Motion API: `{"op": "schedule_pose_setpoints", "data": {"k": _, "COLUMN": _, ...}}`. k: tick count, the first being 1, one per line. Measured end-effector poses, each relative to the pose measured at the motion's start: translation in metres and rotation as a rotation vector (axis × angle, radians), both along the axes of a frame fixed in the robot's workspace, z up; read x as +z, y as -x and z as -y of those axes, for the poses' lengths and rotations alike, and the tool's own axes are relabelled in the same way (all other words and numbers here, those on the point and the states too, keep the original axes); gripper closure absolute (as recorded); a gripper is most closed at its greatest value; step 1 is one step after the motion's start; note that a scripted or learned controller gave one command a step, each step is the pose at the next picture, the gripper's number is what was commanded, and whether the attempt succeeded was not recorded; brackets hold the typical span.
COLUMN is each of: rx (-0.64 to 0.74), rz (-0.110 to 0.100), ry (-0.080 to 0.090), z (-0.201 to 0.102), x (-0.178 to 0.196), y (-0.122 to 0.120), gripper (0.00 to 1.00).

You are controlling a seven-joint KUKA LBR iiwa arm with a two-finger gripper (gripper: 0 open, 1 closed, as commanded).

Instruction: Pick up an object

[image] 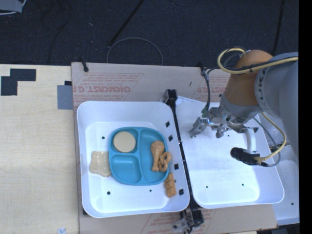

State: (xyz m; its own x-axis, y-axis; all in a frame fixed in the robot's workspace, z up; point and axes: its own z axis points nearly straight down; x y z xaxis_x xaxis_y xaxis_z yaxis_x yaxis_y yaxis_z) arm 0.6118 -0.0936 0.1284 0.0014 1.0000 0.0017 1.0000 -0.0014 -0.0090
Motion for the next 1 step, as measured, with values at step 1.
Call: {"op": "schedule_pose_setpoints", "data": {"k": 1, "rx": 0.0, "rz": 0.003, "ry": 0.001, "z": -0.0015, "x": -0.0432, "y": 0.0007, "gripper": 0.0}}
